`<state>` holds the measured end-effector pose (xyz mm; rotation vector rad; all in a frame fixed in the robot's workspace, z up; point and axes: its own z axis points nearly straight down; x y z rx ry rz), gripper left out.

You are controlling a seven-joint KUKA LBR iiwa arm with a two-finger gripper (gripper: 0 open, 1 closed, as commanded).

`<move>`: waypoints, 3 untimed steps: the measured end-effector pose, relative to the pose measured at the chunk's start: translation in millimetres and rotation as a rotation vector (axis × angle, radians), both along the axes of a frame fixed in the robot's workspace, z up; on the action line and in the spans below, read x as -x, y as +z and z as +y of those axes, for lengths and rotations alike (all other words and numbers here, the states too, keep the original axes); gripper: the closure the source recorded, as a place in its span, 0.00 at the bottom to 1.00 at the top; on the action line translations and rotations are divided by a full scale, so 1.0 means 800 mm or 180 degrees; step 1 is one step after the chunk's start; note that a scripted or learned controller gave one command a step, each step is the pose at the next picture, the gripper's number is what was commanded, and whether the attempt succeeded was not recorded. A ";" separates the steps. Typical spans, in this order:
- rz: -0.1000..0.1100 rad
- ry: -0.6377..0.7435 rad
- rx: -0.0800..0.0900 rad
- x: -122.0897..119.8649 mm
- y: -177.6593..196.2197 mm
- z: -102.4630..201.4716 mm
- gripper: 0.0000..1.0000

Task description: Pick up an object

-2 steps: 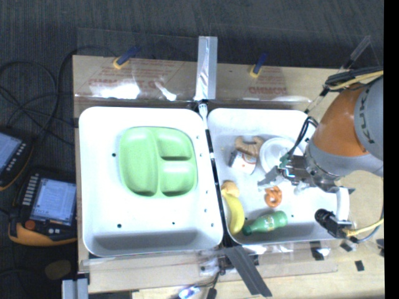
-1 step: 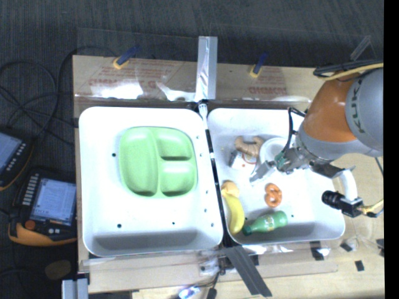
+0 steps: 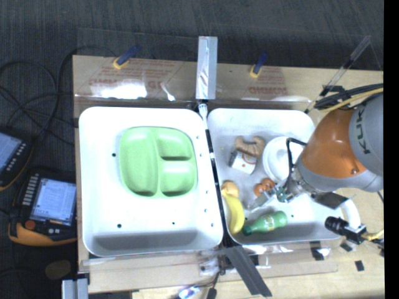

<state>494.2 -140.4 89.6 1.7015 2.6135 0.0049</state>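
The right bin point(image 3: 299, 118) holds a yellow banana point(image 3: 234, 209), a green bottle point(image 3: 265, 222), a small orange piece point(image 3: 267, 184), a tan wooden toy point(image 3: 249, 146), a small white cup-like piece point(image 3: 242, 161) and a white round dish point(image 3: 275, 157). My gripper point(image 3: 278, 193) reaches down from the right into the middle of this bin, just right of the orange piece and above the green bottle. The orange wrist band hides most of the hand. Nothing visibly sits between the fingers.
The left bin point(image 3: 93, 167) carries a green divided tray point(image 3: 158, 161). A raised divider point(image 3: 212, 167) separates the two bins. The arm's grey body point(image 3: 368, 148) covers the right bin's right side. Tablets and cables point(image 3: 43, 198) lie on the floor at left.
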 end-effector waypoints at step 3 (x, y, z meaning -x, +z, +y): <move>0.0084 0.0520 -0.0038 -0.002 0.085 0.051 0.00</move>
